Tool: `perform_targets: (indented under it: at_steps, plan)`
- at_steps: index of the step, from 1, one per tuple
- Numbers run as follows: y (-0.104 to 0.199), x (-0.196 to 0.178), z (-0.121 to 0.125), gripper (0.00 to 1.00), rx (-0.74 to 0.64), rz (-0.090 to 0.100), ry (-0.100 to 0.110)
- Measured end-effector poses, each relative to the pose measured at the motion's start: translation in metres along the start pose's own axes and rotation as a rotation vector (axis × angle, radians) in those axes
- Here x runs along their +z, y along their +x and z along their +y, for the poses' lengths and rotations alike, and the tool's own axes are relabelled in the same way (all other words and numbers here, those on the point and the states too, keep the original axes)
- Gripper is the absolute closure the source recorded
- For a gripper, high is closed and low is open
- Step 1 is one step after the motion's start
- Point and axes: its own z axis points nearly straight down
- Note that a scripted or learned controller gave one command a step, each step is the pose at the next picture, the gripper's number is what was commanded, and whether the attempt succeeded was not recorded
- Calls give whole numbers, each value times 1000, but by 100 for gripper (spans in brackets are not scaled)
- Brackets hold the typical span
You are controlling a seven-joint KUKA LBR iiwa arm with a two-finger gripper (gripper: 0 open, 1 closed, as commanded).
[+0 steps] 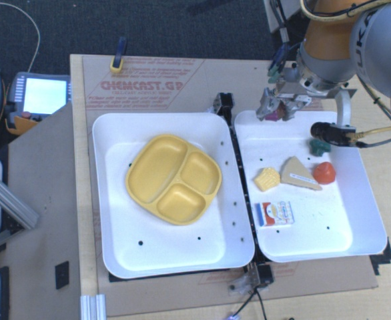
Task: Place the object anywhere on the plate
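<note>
Judging by looks, the small toy foods in the right bin (362, 239), a yellow corn piece (267, 179), a cheese wedge (299, 174), a red tomato (324, 172) and a flat carton (275, 214), are light, stiff, slick plastic best pinched across their narrow sides. They lie well apart from the yellow plate (174, 179) in the left bin (115, 245). The claw (277, 107) hangs over the right bin's far-left corner with nothing visibly held, its opening too blurred to tell.
</note>
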Motion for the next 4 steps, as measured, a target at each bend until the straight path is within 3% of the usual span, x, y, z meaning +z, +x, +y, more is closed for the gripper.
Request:
perform_targets:
  at_steps: [2, 4]
  plan:
    - [105, 14, -22, 100, 0, 0, 3]
    - [216, -9, -42, 100, -2, 1, -2]
